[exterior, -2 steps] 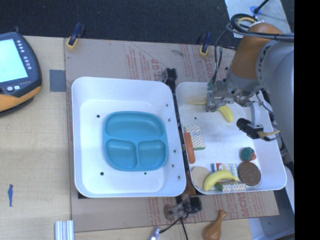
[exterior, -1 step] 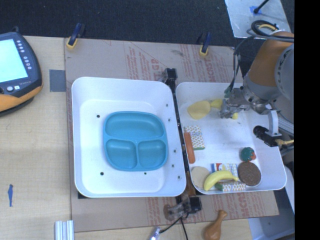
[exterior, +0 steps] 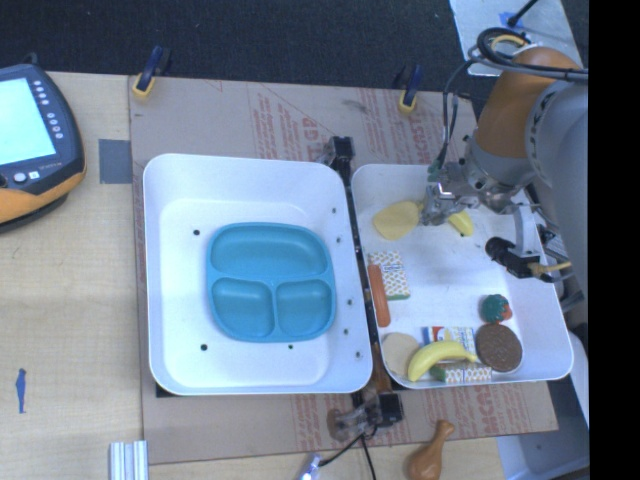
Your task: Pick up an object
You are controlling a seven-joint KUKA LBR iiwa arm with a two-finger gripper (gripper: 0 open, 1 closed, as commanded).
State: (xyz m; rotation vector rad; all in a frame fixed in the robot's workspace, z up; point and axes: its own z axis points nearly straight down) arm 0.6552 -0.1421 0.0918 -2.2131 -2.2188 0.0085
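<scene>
With the grey arm (exterior: 520, 108) reaching low over the far part of the right white bin (exterior: 545, 368), its gripper (exterior: 438, 206), grip state unclear, should centre on the pale yellow flat piece (exterior: 396, 220) just left before lifting.

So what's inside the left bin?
The left bin holds a blue divided plate lying flat near its middle, its three compartments bare. A few small dark dots mark the bin floor. Whatever sits beneath the plate is covered.
</scene>
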